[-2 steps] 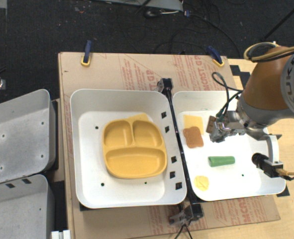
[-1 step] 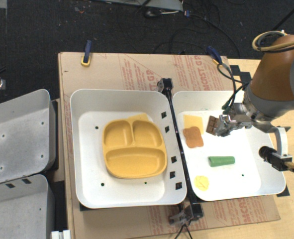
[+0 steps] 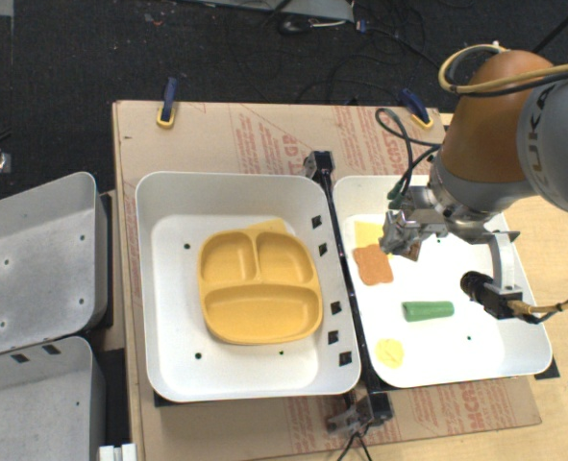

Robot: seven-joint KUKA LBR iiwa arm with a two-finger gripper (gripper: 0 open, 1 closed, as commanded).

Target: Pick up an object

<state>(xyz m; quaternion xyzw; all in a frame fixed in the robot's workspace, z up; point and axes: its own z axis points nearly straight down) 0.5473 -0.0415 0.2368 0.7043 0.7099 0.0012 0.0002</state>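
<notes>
Dark carpet with loose cables surrounds your bench (image 3: pixel 226 142), which carries two white bins side by side. From the overhead camera, you see the left bin (image 3: pixel 168 209) holding a yellow divided tray (image 3: pixel 260 287). Your right bin (image 3: pixel 514 353) contains an orange piece (image 3: pixel 373 266), a pale yellow square (image 3: pixel 367 232) just beside it, a green cylinder (image 3: pixel 428 309) and a small yellow lump (image 3: pixel 389 352) near the front edge. Your gripper (image 3: pixel 403 241) hangs low just beside the orange piece; whether its jaws are apart or together, you cannot tell from this angle.
</notes>
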